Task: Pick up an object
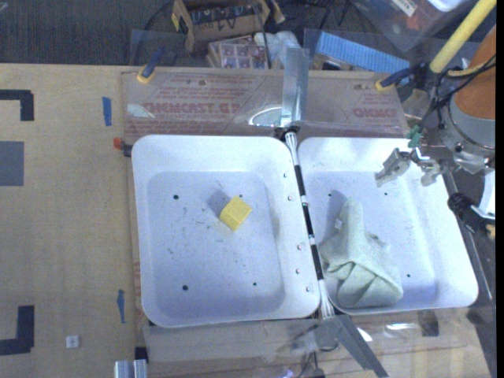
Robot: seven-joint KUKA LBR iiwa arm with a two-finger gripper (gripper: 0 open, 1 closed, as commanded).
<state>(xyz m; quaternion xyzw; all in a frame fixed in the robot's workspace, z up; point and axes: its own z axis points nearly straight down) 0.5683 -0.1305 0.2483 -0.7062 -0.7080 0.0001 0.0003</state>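
Starting on the left: the left bin [157, 164] holds one small yellow block [235, 213], sitting a bit above the middle of the floor and well away from the walls. It looks like foam or light plastic, roughly cube-shaped with flat faces and crisp edges, turned diagonal to the bin. My guess is it weighs next to nothing and is stiff enough to take a squeeze, so a pinch across two opposite flat faces should hold. Being that small and light, it could skid on the smooth white plastic if a finger lands first on one side.

Next over, the right bin [441, 250] has a crumpled pale greenish cloth [358, 262] bunched against its left wall and lower corner. Soft, floppy, no fixed shape; the raised fold running up toward the top of the heap looks like the best place to pinch. It will drape and drag instead of lifting clean.

Both bins are shallow, glossy white with rounded corners, sitting on a pale wooden desk [63, 211].

Far right, the claw [408, 166] hangs over the upper right part of the right bin, well apart from the cloth. Its metal fingers look spread with nothing between them, though it's small and a bit blurry, so I wouldn't swear to it.
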